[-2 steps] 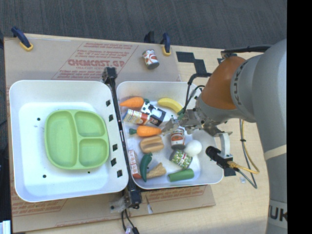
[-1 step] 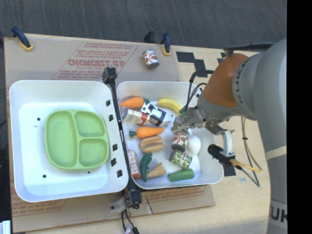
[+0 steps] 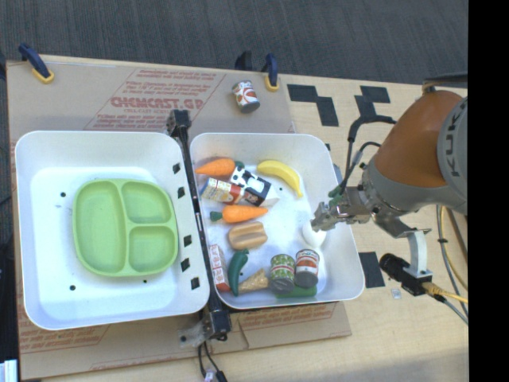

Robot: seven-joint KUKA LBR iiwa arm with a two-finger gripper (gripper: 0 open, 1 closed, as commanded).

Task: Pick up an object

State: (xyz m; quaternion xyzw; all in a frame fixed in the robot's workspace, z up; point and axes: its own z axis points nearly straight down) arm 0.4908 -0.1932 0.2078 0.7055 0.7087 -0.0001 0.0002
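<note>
- Grey two-finger gripper (image 3: 322, 219) hangs over the right edge of the right white bin (image 3: 343, 270); whether its jaws are parted or clenched, I cannot tell.
- Small white egg-shaped object (image 3: 312, 234) lies just beneath it, right of centre frame.
- Yellow plastic banana (image 3: 282, 174) rests up-left of it.

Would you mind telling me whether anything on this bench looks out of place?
One small can lies tipped on the cardboard beyond the right bin, apart from the toy food inside. The green plate sits neatly in the left bin.

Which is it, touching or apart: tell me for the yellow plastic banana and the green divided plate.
Apart. The camera view shows the yellow plastic banana in the right white bin, the green divided plate in the left white bin, bin walls between them.
</note>
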